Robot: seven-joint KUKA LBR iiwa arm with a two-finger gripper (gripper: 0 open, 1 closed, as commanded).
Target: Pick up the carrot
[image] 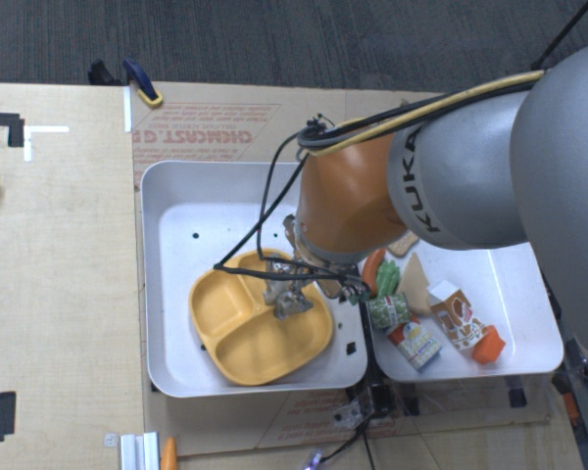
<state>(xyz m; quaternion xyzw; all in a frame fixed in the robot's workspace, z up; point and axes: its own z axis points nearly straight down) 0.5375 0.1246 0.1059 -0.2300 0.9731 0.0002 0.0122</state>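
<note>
Carrot [373, 268] in right bin, mostly hidden, axis unclear

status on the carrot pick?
Hand over the yellow divided plate in the left bin. Carrot in the right bin, mostly hidden under the arm. Food boxes crowd beside it.

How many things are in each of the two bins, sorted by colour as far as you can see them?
Yellow: 1, the divided plate in the left bin.
Orange: 2, the carrot and a small orange block.
Green: 2, a leafy piece and a can.
Printed cartons: 2.
Total: 7 visible; the arm hides more of the right bin.
</note>
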